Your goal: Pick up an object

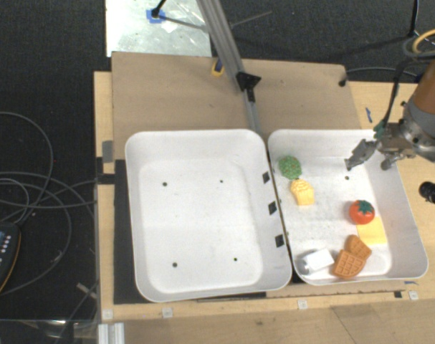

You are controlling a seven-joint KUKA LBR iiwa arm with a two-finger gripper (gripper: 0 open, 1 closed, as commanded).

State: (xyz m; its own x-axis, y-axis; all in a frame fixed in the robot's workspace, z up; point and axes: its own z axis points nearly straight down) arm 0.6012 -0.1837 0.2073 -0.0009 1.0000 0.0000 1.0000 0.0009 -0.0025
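Note:
My gripper [371, 157] hangs over the upper right part of the right bin [324, 143], with its two fingers spread open and nothing between them. Below it in that bin lie a red tomato [361, 211] and a yellow block [373, 233]. To the left of the gripper are a green bumpy piece [290, 167] and a yellow corn-like piece [302, 192]. At the bin's front sit an orange waffle piece [351, 258] and a white block [317, 261].
The left bin [142, 192] stands beside the right one, joined along a dark-clipped seam [272, 208]. A slanted grey pole [224, 34] crosses the back of the bench. Cables lie on the floor at left.

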